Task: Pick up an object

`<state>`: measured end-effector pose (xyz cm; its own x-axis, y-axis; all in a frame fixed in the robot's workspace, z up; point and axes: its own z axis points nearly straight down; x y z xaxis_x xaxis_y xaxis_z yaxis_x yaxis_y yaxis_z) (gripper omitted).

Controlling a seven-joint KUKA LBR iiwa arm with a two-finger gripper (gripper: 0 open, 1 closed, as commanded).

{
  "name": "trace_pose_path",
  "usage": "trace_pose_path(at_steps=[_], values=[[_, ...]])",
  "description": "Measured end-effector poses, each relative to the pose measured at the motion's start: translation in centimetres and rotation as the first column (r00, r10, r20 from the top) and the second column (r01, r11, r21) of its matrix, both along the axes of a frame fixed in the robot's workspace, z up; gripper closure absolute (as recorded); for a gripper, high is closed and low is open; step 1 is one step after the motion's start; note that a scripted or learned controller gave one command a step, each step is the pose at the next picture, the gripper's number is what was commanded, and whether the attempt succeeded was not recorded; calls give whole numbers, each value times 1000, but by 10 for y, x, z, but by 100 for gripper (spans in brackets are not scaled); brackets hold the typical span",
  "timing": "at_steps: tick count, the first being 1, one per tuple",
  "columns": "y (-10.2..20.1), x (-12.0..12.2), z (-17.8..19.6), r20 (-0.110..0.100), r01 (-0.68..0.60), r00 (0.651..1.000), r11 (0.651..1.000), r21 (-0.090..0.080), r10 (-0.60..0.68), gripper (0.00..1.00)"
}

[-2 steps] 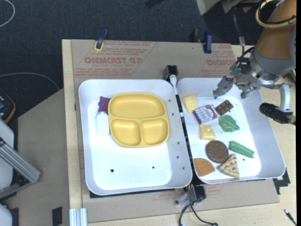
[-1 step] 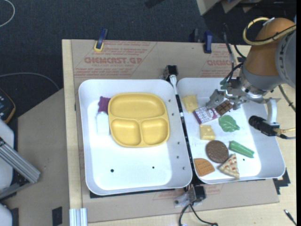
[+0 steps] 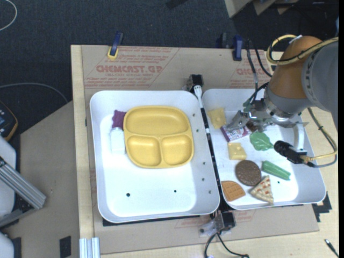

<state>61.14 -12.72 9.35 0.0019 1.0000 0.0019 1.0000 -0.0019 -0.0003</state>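
Observation:
My gripper (image 3: 240,123) is low in the right bin (image 3: 312,190), at its upper middle, directly over a pink-purple packet (image 3: 235,134). Whether it touches the packet is unclear. Around it lie toy foods: a pale yellow cheese wedge (image 3: 216,117) to the left, a yellow block (image 3: 237,151) below, and a green leafy piece (image 3: 260,141) to the right. Further toward the front sit a brown round cookie (image 3: 248,172), a green pepper piece (image 3: 276,170), a waffle cracker (image 3: 232,190) and a pizza slice (image 3: 263,190).
The left bin (image 3: 156,198) holds a yellow divided plate (image 3: 158,135), with a purple item (image 3: 117,118) and a white bottle (image 3: 116,141) beside its left edge. A black cable connector (image 3: 287,150) hangs over the right bin. The arm's orange band (image 3: 293,63) rises at the upper right.

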Motion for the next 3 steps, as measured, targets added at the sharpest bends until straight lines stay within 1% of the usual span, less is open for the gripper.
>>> trace_pose_path(at_steps=[1, 2, 3], values=[[0, 2, 15, 9, -1, 1000, 1000, -2, 1, 100], [-1, 4, 58, 6, -2, 1000, 1000, -3, 2, 100], [1, -2, 118, 8, -3, 1000, 1000, -4, 3, 100]])
